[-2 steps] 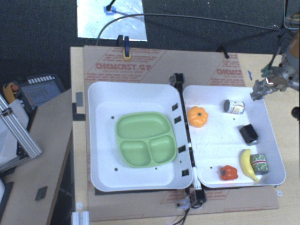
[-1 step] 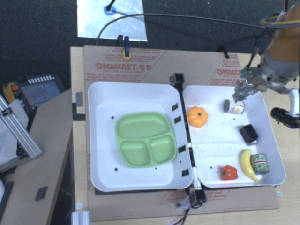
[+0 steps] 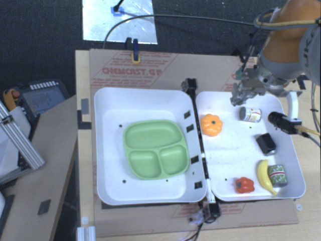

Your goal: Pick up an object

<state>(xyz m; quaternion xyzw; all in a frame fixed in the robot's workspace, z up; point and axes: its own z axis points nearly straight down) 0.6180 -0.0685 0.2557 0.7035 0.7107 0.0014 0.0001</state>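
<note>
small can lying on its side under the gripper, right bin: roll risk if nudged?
Probably yes. The small can lies on its side on the right bin's smooth floor, so a nudge likely rolls it. Its curved wall may slip from the gripper unless pinched squarely. It looks light.

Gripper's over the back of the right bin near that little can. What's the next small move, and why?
Probably a short drop with a slight shift toward the small can. The gripper hangs just above and beside it, not around it, and the can lies on its side apart from the orange pumpkin, so the approach looks unobstructed.

arm (image 3: 288,39): grey casing | orange band above wrist | dark cables looped alongside | claw (image 3: 241,97): dark grey metal
</note>
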